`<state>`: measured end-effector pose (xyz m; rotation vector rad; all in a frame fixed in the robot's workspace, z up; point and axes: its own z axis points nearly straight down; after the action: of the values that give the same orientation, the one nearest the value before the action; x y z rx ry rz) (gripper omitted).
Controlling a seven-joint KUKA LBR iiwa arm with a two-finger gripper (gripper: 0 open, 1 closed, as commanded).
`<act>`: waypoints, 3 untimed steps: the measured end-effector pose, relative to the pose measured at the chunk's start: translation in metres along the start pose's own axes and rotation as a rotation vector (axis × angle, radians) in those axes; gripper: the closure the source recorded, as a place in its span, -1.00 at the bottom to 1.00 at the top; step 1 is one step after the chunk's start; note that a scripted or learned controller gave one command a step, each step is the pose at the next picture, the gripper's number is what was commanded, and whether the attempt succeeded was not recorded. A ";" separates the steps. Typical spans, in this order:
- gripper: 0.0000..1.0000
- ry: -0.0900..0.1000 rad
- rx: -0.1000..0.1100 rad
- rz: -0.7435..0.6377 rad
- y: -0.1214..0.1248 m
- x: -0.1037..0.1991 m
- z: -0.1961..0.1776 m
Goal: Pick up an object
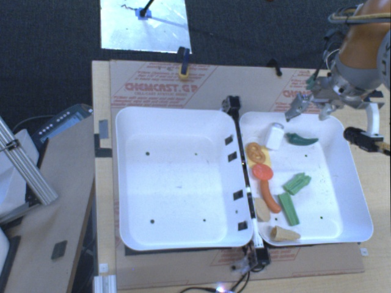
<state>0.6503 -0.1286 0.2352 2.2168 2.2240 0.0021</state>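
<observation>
Even, bright overhead light, slightly cool cast. White bins (177,182) near blown out, little surface detail. Strong glare on the shiny sheet (143,17) at top. Dark backdrop underexposed. Shadows soft and short under the small items. Overall soft focus, low resolution; arm (363,41) at right slightly blurred. Mild edge distortion.

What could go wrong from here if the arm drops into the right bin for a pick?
The pincer hangs over the far rim of the right bin, so a straight descent might strike the rim. The orange slice, red slice and sausage lie packed along the divider, so a grasp there may nudge neighbours or catch two. The dark green pepper and white bottle are nearest, but the bottle might roll away.
</observation>
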 end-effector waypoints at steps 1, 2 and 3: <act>-1.00 0.002 0.013 0.004 -0.025 -0.022 0.144; -1.00 0.001 0.006 0.003 -0.068 -0.010 0.152; -1.00 0.002 0.002 -0.003 0.016 0.024 0.151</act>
<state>0.6665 -0.1046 0.0841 2.2149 2.2294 0.0022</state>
